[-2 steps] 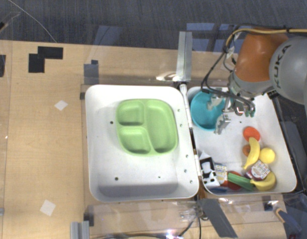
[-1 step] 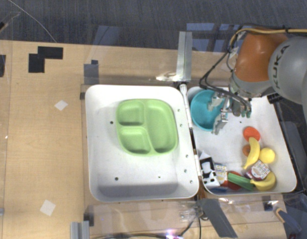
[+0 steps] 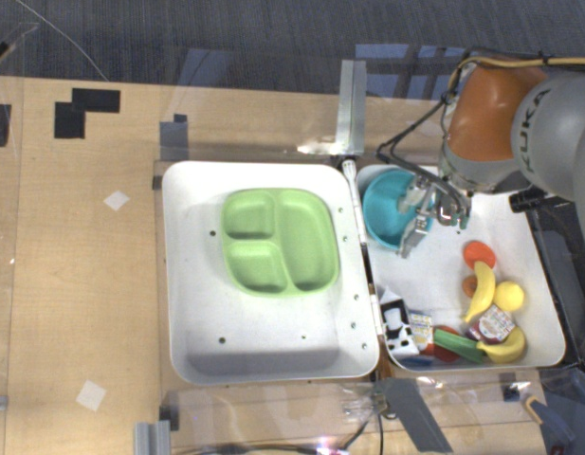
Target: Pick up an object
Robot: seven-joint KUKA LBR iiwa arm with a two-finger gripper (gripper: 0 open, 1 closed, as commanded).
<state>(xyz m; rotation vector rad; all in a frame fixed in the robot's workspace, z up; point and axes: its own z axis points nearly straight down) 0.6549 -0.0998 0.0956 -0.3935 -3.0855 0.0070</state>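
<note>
The gripper (image 3: 422,218) hangs low in the right bin (image 3: 434,282), right at the side of the blue bowl (image 3: 387,209). Its 2 fingers point down with a small gap, and 1 looks to be at the bowl's rim. I cannot tell if they pinch the rim, so I would not say it holds the bowl.

The bowl is probably the thing it wants, because it is the closest. It is round, bright blue and deep, and sits in the top left corner of that bin, against the wall.

Farther off, by the front right corner, lie a banana (image 3: 479,290), a lemon (image 3: 509,296) and other small toys.

The left bin (image 3: 192,282) holds a green tray (image 3: 278,240) with 3 parts.
</note>
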